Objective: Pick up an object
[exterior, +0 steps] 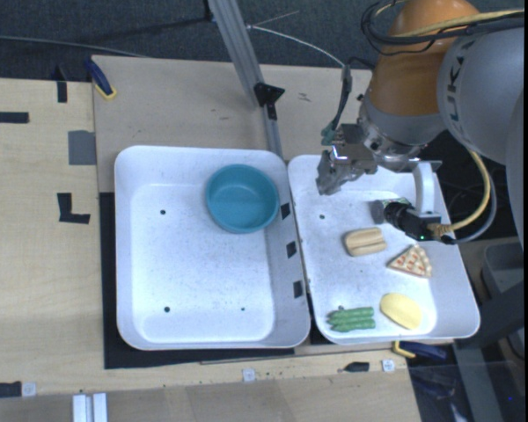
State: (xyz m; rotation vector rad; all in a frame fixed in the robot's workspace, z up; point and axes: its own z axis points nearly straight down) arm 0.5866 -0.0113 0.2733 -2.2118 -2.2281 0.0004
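Four small objects, a bread roll (364, 241) nearest, lie below the tool (332, 181), which hangs over the right bin's (312, 227) bare upper part, probably before choosing one; its state I cannot tell.

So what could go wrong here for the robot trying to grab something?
The gripper sits near the right bin's far corner, apart from the bread roll, pizza slice, lemon and green beans; descending there would likely catch nothing. The roll and pizza lie close together, so a grasp might nudge one away.
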